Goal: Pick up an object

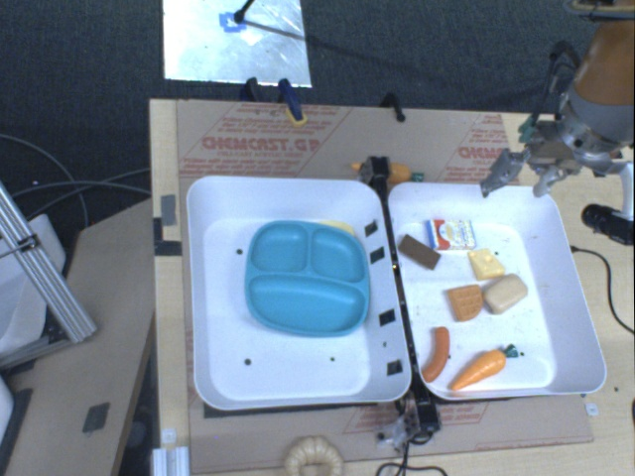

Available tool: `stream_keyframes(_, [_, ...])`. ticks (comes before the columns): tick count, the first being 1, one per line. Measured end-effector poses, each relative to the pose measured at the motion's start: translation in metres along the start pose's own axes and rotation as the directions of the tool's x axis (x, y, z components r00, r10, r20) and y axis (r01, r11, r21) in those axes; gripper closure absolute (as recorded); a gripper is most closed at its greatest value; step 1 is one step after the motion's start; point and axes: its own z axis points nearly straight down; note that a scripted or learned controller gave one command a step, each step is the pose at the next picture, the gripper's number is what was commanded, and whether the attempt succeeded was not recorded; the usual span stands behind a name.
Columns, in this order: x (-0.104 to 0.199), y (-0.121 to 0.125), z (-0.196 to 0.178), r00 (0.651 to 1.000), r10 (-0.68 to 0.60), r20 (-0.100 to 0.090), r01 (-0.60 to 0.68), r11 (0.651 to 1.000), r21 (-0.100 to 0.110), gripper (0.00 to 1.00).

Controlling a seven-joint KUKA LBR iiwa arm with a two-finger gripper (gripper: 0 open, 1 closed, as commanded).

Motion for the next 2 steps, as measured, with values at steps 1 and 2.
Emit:
stream_keyframes(1, [0.000, 0.002, -0.007, 1.000, -0.002, 0.002, 0.002, 1.000, -0.011, 0.00])
stream_keyframes(2, [-0.008, 0.005, 0.051, 1.000, 0.000, 0.001, 0.000, 1.000, -0.007, 0.00])
